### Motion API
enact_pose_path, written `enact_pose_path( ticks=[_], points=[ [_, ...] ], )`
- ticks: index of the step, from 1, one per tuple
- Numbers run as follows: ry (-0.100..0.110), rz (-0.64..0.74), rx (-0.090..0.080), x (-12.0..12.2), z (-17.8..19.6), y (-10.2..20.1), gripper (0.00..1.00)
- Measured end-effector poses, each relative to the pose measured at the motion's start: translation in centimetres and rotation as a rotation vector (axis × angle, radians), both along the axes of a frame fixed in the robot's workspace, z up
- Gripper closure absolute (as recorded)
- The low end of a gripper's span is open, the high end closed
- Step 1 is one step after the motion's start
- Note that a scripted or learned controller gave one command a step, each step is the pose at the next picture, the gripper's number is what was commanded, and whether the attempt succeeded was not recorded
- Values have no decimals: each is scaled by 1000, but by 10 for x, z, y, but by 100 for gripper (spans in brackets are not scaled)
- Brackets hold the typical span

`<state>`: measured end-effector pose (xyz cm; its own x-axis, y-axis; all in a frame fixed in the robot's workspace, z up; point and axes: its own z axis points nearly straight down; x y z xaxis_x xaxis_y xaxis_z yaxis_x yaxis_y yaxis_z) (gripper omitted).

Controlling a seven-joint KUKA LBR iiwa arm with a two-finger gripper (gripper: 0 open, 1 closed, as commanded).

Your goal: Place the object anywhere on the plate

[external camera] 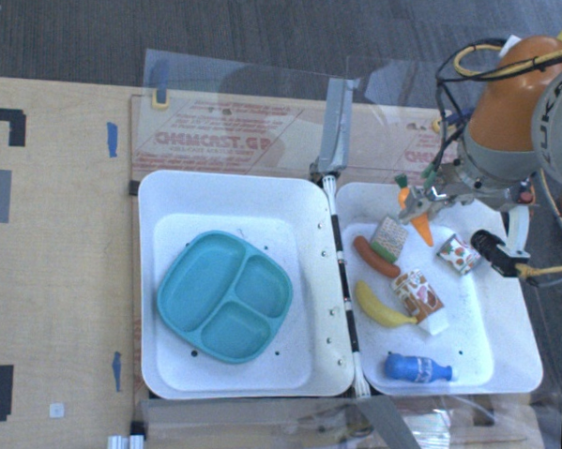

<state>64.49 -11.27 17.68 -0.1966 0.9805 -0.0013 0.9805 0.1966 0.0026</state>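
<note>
L bin holds the blue three-compartment plate, nothing on it, well apart from the arm. R bin, going L to R: red sausage w/ banana below it, blue bottle near front wall, green-grey packet and brown-white carton mid-bin, orange carrot just below-left of gripper, small red-white box to the R. Gripper sits at back of R bin, carrot right at its tip but can't tell if touching or between fingers; finger gap can't be made out, packet lies just beside carrot and crowds it.
</note>
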Motion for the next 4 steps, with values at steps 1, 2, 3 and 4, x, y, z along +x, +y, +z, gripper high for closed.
enact_pose_path(
  ticks=[1,2,3,4],
  points=[
    [7,-206,2,-52,8,93,100],
    [6,-123,1,-102,7,150,100],
    [7,-43,1,-96,-47,217,100],
    [6,-44,1,-95,-47,217,0]
  ],
)
